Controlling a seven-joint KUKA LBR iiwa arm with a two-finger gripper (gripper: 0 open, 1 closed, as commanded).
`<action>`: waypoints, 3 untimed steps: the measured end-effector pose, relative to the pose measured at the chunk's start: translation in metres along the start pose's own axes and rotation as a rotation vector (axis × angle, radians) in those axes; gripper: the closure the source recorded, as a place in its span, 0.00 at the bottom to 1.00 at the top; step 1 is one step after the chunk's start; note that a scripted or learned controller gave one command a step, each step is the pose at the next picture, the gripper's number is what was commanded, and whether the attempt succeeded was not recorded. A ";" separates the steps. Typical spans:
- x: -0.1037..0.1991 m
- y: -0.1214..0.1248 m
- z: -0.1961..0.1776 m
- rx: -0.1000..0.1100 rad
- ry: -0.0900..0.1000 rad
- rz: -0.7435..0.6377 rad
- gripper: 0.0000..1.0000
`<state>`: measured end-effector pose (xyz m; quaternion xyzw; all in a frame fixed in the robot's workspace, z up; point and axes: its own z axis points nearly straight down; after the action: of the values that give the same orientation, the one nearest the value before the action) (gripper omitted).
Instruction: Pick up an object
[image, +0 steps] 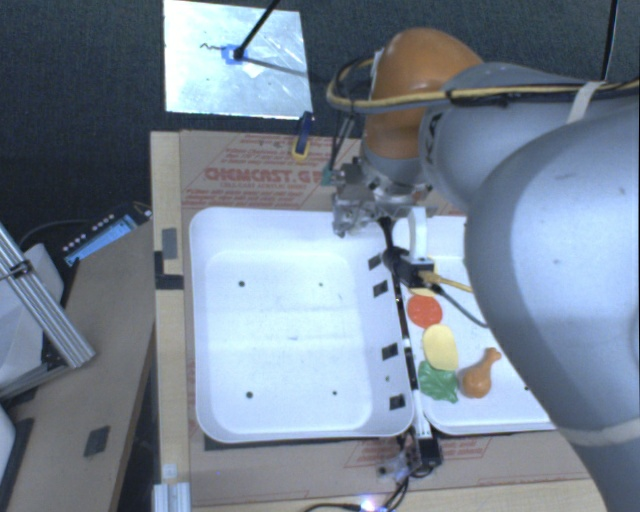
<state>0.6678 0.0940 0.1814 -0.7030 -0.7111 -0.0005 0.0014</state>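
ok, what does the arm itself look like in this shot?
The arm has a smooth, rounded, light grey casing. Above the wrist is a glossy orange band, which looks domed from this angle. Yellow and black cables run along the grey link and loop round the orange part. The gripper is small, blocky bare grey metal. No markings are legible.

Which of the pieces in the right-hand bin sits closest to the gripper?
The red round piece, topmost of the cluster in the picture. The yellow piece, green piece and orange drumstick all lie farther from the gripper.
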 end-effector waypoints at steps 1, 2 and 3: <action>0.079 0.002 -0.017 -0.006 -0.001 0.001 1.00; 0.103 0.003 -0.075 -0.008 0.000 0.004 1.00; 0.143 0.002 -0.105 -0.006 0.000 0.004 1.00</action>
<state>0.6687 0.2366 0.2866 -0.7046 -0.7096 -0.0024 -0.0007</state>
